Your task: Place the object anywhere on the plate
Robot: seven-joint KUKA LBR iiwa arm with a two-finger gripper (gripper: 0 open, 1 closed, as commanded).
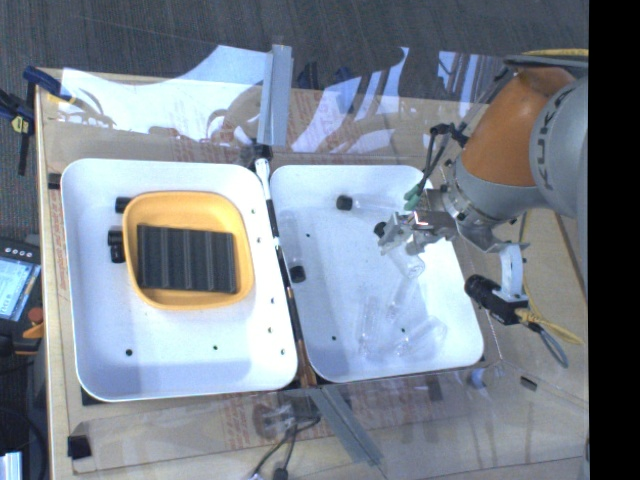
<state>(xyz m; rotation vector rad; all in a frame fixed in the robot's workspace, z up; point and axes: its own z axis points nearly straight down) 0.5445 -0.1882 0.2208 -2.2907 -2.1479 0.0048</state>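
Note:
A yellow plate (190,213) lies in the left bin (150,358). On its middle rests a dark grey ribbed block (188,259), lying flat. My gripper (402,313) hangs over the right bin (330,338), well away from the plate, its pale translucent tips low over the bin floor near the front right. Nothing is visible between them. A small black piece (344,203) lies at the back of the right bin, left of the wrist.
Two small black bits (121,205) (116,245) sit beside the plate's left rim in the left bin. A raised divider (280,268) separates the bins. Papers and a metal bar (275,93) lie behind them.

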